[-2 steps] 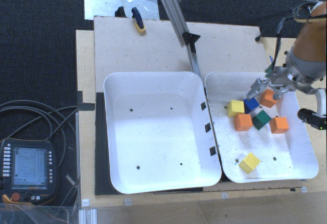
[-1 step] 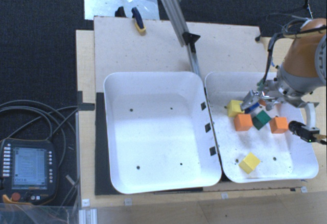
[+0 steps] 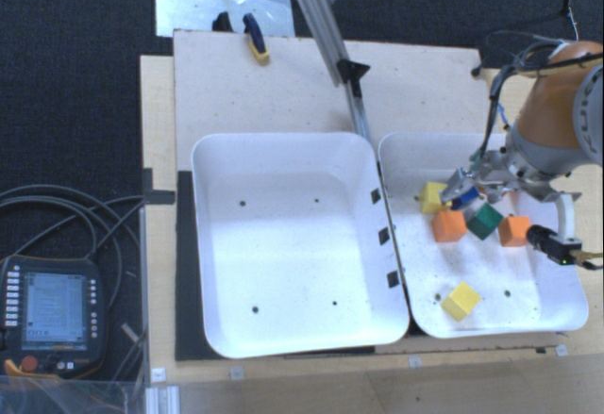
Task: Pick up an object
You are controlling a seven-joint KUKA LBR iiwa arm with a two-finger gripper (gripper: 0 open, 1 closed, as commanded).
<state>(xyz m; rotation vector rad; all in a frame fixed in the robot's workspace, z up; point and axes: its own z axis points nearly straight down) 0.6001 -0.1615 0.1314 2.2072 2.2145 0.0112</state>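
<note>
White plastic forms both shallow bins on the bench: the left bin (image 3: 293, 242) and, touching it at 3 o'clock, the right bin (image 3: 528, 313), which holds all the blocks. The grey arm (image 3: 566, 110) with its orange band enters from 3 o'clock and bends down over the right bin, its gripper (image 3: 469, 188) hanging low at the bin's 10 o'clock area. Whether the fingers stand apart or together I cannot tell; the wrist hardware hides them, and no block is visibly between them.

Just at 9 o'clock of the gripper lies a yellow block (image 3: 432, 198). At the gripper's 6 o'clock sits an orange block (image 3: 449, 225), with a green block (image 3: 485, 221) close at its 3 o'clock and a second orange block (image 3: 514, 230) beyond that. Another yellow block (image 3: 461, 300) lies well apart, towards the bin's 6 o'clock edge.

Off the bench at 8 o'clock rests a teach pendant (image 3: 52, 313) with its cables.
</note>
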